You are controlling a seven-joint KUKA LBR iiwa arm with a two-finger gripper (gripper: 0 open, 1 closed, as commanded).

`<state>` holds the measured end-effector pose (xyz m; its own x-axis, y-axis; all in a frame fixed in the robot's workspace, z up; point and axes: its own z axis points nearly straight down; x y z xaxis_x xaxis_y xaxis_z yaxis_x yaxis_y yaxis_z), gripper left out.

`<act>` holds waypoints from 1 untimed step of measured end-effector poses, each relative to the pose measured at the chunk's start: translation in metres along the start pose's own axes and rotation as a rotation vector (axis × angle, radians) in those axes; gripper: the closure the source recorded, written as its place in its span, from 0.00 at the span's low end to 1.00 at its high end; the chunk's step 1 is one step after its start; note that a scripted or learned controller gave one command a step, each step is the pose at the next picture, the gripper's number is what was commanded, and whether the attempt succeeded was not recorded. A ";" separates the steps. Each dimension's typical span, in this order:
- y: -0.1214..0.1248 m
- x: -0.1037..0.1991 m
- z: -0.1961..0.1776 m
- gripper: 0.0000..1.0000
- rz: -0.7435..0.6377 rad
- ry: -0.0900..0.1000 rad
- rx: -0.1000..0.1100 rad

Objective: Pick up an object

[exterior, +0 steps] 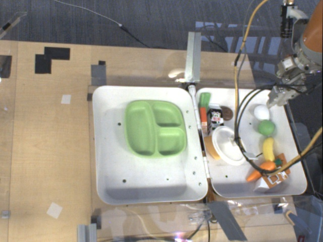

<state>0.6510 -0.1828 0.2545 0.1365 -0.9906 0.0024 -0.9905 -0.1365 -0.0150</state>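
Observation:
The right bin [298,185] holds several small objects. Among them are a white ball [261,113], a green ball [266,128], a yellow banana [268,149], an orange carrot [258,172], a white bowl [226,144], a green-and-orange marker [203,107] and a small black-and-white toy [216,117]. My gripper [280,96] hangs above the bin's far right corner, up and right of the white ball. Nothing shows between its fingers.
In the left bin [111,185] lies a green divided plate [154,127]. A black cable [241,135] loops over the right bin and a yellow hose [252,19] arcs above it. A metal post [193,57] stands behind the gap between the bins.

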 end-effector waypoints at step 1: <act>-0.018 0.013 -0.030 1.00 -0.123 -0.005 -0.009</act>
<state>0.6701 -0.1930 0.2844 0.2566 -0.9665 -0.0016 -0.9665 -0.2566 -0.0063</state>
